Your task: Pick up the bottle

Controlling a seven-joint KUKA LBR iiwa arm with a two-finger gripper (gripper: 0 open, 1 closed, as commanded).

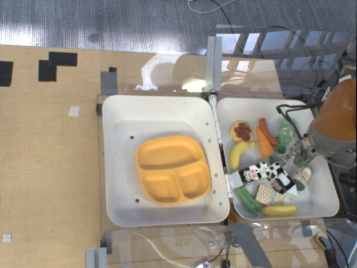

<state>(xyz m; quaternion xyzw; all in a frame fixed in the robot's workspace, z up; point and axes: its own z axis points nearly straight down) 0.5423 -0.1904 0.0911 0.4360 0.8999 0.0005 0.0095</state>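
A pale green bottle [285,133] lies in the right bin [326,202], near its far right side, with a teal cap end pointing toward the gripper. The gripper [294,156] hangs just in front of and beside that bottle, low over the toys, under the grey wrist and orange band [337,116]. A small white bottle-like jar [304,175] stands right below the gripper. Nothing shows clearly between the fingers.
The right bin also holds a pizza piece [242,130], a banana [238,154], a carrot [265,144], a cow-patterned carton [262,173], a green cucumber [247,200] and a second banana [279,210]. The left bin [117,149] holds a yellow divided plate [172,169].
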